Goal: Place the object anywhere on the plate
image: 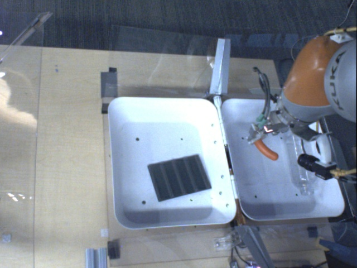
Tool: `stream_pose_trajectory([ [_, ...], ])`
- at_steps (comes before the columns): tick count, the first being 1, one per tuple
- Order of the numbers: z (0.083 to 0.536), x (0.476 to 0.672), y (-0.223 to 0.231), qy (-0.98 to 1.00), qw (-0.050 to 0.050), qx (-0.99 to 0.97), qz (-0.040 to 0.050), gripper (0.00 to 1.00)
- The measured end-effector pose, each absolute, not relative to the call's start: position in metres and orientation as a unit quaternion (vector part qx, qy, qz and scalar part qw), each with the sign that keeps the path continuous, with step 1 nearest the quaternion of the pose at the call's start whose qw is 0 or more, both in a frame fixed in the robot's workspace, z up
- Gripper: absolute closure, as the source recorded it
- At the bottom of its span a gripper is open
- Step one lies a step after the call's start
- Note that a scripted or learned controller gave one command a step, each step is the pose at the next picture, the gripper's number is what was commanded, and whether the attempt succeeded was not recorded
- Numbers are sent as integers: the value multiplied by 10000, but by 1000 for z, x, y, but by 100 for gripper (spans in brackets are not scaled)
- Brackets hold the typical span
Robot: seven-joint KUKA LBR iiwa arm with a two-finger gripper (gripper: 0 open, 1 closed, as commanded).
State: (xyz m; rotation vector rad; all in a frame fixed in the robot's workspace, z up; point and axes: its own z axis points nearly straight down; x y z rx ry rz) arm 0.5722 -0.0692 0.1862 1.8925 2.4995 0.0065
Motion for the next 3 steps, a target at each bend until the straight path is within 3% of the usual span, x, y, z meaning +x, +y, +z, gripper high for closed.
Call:
stream_pose_trajectory([
  [2, 241, 551, 51, 8022, 31, 5971, 30, 100],
  [3, 189, 531, 70, 8585, 18, 5128, 18, 100],
])
